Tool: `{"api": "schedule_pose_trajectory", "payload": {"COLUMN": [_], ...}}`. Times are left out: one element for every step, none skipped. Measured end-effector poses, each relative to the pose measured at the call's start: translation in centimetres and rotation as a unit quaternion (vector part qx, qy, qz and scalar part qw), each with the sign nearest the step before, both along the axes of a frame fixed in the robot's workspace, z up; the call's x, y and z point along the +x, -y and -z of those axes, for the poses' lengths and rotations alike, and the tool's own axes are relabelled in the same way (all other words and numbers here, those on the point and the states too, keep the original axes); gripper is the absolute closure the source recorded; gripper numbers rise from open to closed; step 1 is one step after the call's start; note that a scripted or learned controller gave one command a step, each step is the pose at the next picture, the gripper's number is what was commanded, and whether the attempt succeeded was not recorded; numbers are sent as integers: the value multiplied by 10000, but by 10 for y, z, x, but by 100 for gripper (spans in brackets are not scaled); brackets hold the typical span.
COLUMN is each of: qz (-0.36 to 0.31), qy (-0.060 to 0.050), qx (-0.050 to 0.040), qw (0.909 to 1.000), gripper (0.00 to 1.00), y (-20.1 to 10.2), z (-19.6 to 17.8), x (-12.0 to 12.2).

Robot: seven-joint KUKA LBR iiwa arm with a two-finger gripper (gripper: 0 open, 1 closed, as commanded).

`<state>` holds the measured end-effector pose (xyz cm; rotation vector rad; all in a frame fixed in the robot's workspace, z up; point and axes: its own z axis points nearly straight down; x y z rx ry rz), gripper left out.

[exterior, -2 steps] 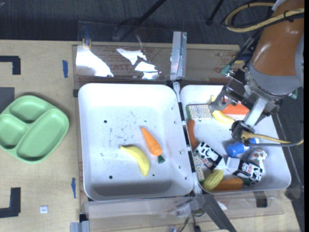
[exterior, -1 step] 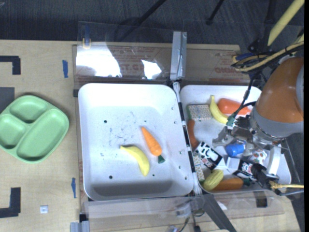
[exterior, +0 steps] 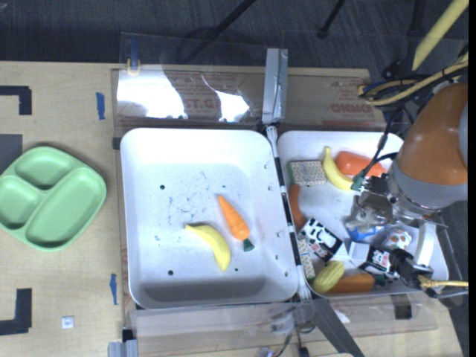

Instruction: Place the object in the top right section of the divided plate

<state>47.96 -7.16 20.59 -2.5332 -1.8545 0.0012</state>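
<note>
Landmark: left bin (exterior: 149,155), the shallow white tray at the middle of the bench; every place below is given from it.
Divided plate (exterior: 49,197): green, three sections, on the bare bench just left of the left bin and apart from it. It sits outside both bins, so I judge any delivery must cross the whole left bin.
Carrot (exterior: 234,218): orange with a dark green stub, lying slantwise on the left bin's floor, right of its middle. Free all round, hence easy to approach from above.
Banana (exterior: 212,244): yellow, lying on the left bin's floor just below and left of the carrot, close to it; I cannot tell whether they touch.
Task's object: not named to me. The carrot and the banana are the two loose candidates in the left bin; neither is on the plate.
Right bin (exterior: 338,140): butts against the left bin's right wall. Crowded with a second banana (exterior: 335,169), an orange piece (exterior: 357,162), black-and-white packets (exterior: 321,239) and other small items heaped together.
My gripper (exterior: 370,213): low over the right bin's clutter, well right of the left bin. Clutter and my own wrist mask it; whether it is spread or pinching, I cannot tell. Nothing is seen held.
Progress: as I judge it, placing not yet done; the plate's top right section carries nothing.
</note>
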Motion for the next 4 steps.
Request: {"api": "schedule_pose_trajectory", "payload": {"qz": [-649,-651,-1395,-169], "qy": [8,21,15,5], "qx": [-6,-7,-5,-9], "qw": [9979,9979,9902,9999], "gripper": [100,100,100,100], "y": [-30,-30,-137,-123], "z": [-1,-12,-3,-135], "x": [54,55,91,32]}}
